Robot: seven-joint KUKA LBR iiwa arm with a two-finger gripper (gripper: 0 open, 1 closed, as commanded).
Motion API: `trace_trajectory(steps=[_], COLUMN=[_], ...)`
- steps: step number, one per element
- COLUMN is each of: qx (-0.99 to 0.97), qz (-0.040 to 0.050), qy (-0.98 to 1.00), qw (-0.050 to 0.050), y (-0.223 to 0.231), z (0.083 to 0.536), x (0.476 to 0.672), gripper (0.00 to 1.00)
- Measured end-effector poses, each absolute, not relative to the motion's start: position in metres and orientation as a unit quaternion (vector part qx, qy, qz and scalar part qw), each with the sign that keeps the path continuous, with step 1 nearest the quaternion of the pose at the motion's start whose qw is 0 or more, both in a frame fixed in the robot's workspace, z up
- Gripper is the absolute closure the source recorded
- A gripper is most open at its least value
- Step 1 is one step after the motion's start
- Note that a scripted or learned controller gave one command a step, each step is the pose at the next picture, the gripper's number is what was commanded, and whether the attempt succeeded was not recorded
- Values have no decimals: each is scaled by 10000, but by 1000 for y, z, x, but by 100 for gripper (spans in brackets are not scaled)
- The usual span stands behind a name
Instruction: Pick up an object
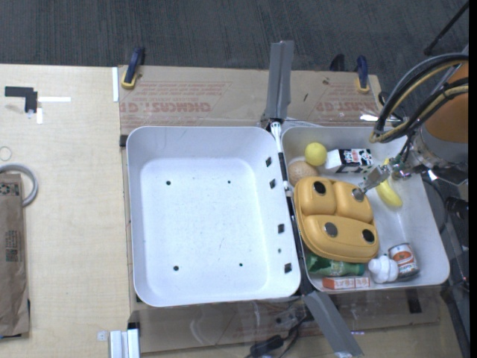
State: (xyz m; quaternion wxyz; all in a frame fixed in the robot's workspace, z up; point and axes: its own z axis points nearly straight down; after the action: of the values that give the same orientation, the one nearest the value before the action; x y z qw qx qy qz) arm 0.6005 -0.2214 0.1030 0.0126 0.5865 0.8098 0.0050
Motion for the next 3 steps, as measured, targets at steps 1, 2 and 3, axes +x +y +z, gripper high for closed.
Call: trace_trajectory(steps=[1, 2, 3], qx=[5108, 5175, 4192], qz=[-3, 0, 10], qy=[8597, 8557, 9078], qw=[9, 26, 122], y=[-222, -222, -224], z=[248, 103, 100], x=[596, 619, 601], gripper=[0, 0, 0])
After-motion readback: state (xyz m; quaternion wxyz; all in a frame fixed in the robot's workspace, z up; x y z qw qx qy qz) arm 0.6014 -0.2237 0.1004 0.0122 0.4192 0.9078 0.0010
